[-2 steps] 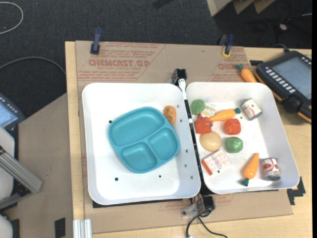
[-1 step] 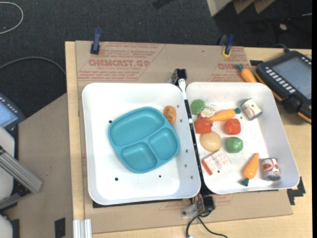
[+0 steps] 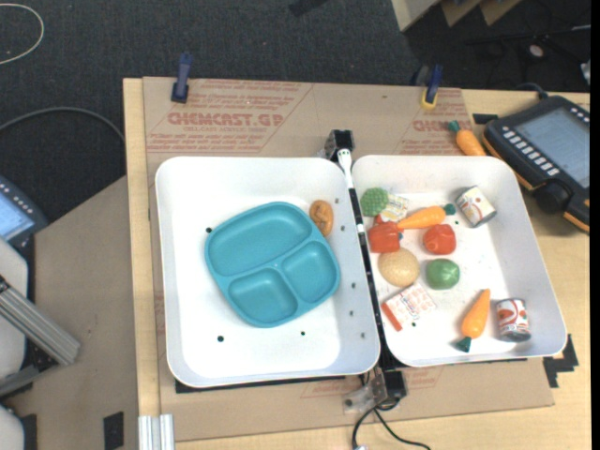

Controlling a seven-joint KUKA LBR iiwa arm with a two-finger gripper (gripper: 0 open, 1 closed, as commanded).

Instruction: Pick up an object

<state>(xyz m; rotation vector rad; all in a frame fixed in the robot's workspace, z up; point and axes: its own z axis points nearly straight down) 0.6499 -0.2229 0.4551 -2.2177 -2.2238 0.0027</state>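
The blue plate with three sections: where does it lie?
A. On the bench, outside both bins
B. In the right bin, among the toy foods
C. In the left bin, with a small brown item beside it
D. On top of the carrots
C: the blue plate lies flat in the left bin, and a small brown item sits at its upper right edge.

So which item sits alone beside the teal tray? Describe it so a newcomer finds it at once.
Start at the left bin, which holds the teal divided tray. At the tray's upper right corner, near the wall between the bins, lies a small brown-orange oval. It is the one loose item in that bin; all other food pieces lie in the right bin.
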